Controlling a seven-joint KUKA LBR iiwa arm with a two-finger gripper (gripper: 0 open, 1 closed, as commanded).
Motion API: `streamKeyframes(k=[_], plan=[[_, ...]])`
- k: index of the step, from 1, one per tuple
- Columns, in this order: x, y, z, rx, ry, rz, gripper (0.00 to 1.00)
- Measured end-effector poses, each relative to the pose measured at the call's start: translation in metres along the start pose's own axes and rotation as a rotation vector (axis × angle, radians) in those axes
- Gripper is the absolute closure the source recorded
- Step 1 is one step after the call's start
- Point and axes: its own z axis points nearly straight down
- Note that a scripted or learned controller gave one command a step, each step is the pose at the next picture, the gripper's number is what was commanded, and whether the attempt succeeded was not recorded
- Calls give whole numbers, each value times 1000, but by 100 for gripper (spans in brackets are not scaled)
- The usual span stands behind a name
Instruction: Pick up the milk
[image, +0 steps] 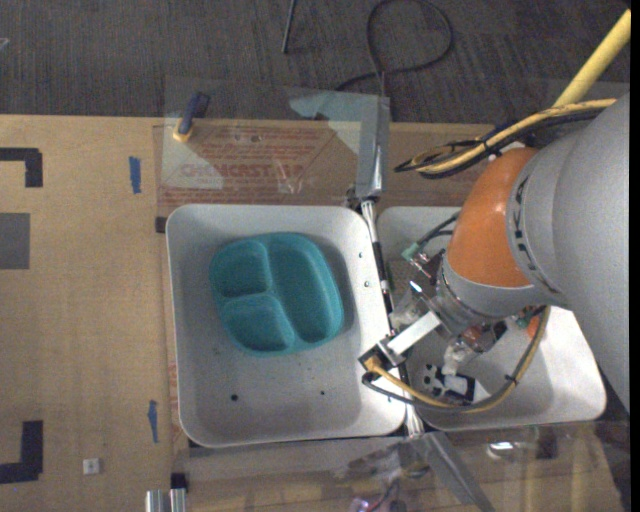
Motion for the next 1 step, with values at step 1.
streamKeyframes(k=[1], plan=[[-4, 95, -125, -2, 1, 186, 0]])
